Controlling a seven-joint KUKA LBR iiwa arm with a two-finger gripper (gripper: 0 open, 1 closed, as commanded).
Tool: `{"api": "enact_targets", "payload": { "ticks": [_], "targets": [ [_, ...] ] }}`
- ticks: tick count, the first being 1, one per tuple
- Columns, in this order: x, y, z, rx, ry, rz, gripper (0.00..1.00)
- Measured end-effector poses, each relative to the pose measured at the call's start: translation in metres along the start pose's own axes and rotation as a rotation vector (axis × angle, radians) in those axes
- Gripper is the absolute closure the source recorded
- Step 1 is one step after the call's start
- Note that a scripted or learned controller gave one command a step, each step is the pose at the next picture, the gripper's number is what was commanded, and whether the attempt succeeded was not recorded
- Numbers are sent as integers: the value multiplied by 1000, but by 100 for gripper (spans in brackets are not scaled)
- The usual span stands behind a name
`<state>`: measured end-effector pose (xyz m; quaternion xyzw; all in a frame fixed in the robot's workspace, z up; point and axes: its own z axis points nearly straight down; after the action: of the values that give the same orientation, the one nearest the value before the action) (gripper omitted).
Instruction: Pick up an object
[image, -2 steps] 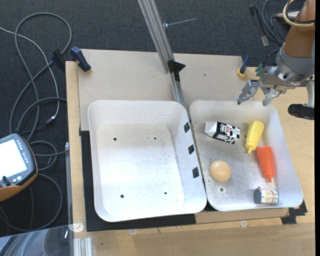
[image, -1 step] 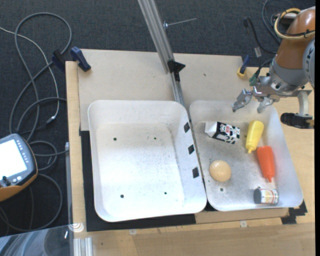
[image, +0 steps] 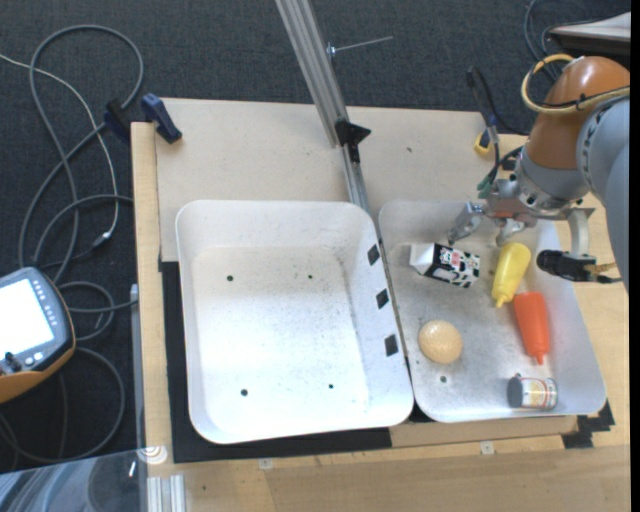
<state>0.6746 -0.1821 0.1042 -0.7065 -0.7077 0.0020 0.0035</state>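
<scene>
The right bin (image: 570, 375) holds a black-and-white milk carton (image: 446, 264), a yellow bottle (image: 509, 273), an orange bottle (image: 532, 322), a tan round ball (image: 440, 341) and a small can (image: 530, 392) lying on its side. My gripper (image: 489, 222) hangs over the far end of this bin, just above and between the carton and the yellow bottle. Its fingers (image: 466, 221) are spread open with nothing between them.
The left bin (image: 200, 225) lies beside the right one. A metal pole (image: 320, 80) slants down to the bench between the bins. Cables and a handheld pendant (image: 25, 330) lie on the floor at left.
</scene>
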Motion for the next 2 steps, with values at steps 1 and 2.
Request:
{"api": "enact_targets", "payload": {
  "ticks": [1,2],
  "targets": [
    [0,3,-17,-10,-3,-2,100],
    [-9,2,-68,-16,-5,1,100]
  ]
}}
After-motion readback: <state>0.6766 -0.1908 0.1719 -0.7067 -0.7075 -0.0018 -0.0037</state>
